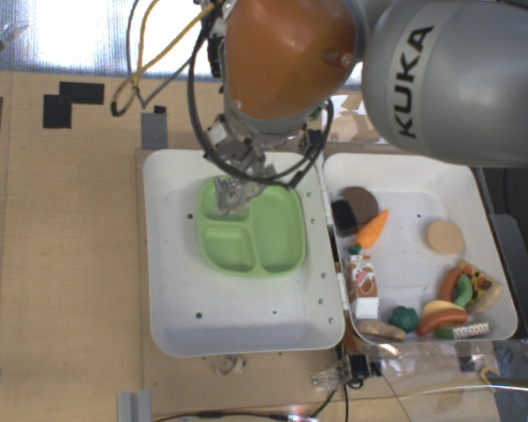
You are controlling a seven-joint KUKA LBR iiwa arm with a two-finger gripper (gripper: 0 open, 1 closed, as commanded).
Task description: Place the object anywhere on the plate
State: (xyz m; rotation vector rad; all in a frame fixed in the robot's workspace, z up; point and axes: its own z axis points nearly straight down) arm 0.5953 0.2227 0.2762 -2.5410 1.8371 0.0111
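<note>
one glossy green compartmented plate [251,229]

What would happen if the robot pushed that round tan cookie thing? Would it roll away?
Probably not. The round tan disc lies flat on the right bin's floor, so a push would likely make it slide, not roll. It looks like a stiff toy, so it should keep its shape. Lying so low, it may be hard to pinch.

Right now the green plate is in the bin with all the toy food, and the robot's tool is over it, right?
Not quite. The camera view shows the green plate alone in the left bin; the toy food is in the right bin. The tool is over the plate.
</note>
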